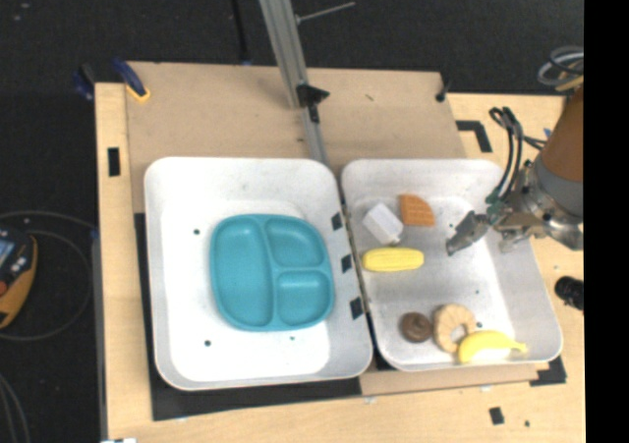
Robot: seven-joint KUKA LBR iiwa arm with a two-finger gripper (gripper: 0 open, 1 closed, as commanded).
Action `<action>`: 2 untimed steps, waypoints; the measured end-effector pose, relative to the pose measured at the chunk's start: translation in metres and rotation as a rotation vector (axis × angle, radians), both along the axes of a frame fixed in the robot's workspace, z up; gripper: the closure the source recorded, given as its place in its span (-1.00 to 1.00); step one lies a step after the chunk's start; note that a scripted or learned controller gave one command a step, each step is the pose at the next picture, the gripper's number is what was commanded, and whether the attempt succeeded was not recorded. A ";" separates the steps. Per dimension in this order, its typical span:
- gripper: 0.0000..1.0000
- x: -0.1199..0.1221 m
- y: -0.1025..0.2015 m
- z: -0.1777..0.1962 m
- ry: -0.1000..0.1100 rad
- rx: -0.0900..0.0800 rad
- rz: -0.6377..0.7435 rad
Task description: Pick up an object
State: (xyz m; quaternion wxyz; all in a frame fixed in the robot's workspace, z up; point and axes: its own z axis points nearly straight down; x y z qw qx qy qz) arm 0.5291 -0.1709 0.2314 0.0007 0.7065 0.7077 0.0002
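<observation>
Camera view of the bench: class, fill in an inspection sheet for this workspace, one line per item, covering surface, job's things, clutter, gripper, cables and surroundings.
Surface: wooden bench bearing a left bin and a right bin, side by side.
Job's things: in the right bin, a white block, an orange waffle piece, a corn cob, a brown round piece, a tan cookie and a banana.
Clutter: a blue divided plate in the left bin.
Gripper: gripper over the right bin's right part, apart from the objects; nothing seen in it.
Cables: dark cables along the arm.
Surroundings: a metal rail behind the bins; dark floor.
</observation>
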 end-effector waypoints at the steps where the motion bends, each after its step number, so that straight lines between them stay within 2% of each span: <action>1: -1.00 0.010 -0.003 -0.053 0.004 0.000 -0.001; 2: -1.00 0.013 -0.006 -0.096 0.003 0.000 -0.003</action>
